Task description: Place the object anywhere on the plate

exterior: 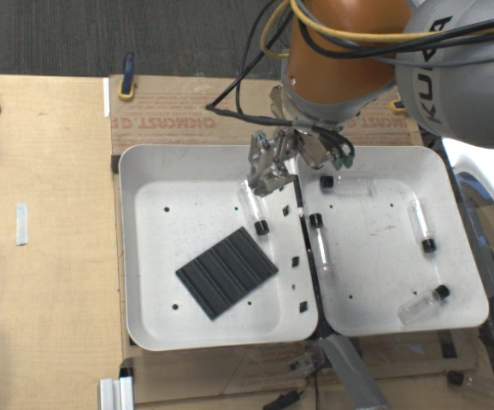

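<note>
A black ribbed plate (227, 272) lies flat in the left bin (144, 229), turned at an angle. My gripper (268, 178) hangs over the left bin's back right part, close to the divider and up and to the right of the plate. It is shut on a clear tube with a black cap (254, 207). The tube's upper end sits between the fingertips. Its capped end slants down toward the plate's far corner and stops just short of it.
The right bin (452, 186) holds several more clear capped tubes: one by the divider (320, 244), one at the back (349, 184), one at the right (421, 222) and one at the front right (422, 306). Small black bits lie near the divider.
</note>
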Robot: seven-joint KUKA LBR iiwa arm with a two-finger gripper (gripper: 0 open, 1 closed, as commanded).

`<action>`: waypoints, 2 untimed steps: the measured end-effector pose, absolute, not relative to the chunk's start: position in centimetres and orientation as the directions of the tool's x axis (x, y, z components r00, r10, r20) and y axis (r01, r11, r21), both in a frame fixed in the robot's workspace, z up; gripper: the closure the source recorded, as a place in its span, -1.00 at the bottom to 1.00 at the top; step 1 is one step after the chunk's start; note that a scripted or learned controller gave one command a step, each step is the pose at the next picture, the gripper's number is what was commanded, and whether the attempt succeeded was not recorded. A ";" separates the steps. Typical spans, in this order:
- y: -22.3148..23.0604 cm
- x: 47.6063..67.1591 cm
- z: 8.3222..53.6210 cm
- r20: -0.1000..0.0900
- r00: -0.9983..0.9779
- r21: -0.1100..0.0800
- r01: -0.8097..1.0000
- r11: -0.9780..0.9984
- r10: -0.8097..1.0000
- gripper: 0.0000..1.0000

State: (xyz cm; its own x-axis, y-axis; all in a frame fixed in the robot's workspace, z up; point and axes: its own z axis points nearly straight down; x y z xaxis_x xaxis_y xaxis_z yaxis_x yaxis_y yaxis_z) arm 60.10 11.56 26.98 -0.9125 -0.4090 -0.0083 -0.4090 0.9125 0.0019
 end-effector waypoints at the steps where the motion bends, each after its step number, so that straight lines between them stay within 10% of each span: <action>1: 8.6 60.1 30.4 -0.005 -0.835 -0.001 -0.550 0.835 -0.550 1.00; 2: 11.7 65.0 35.1 -0.006 -0.607 -0.002 -0.794 0.607 -0.794 1.00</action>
State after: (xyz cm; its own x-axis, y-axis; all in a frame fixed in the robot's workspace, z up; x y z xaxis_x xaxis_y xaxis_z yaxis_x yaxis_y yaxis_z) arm 65.01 11.74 35.12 -0.6073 -0.7945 -0.0060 -0.7945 0.6073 -0.0017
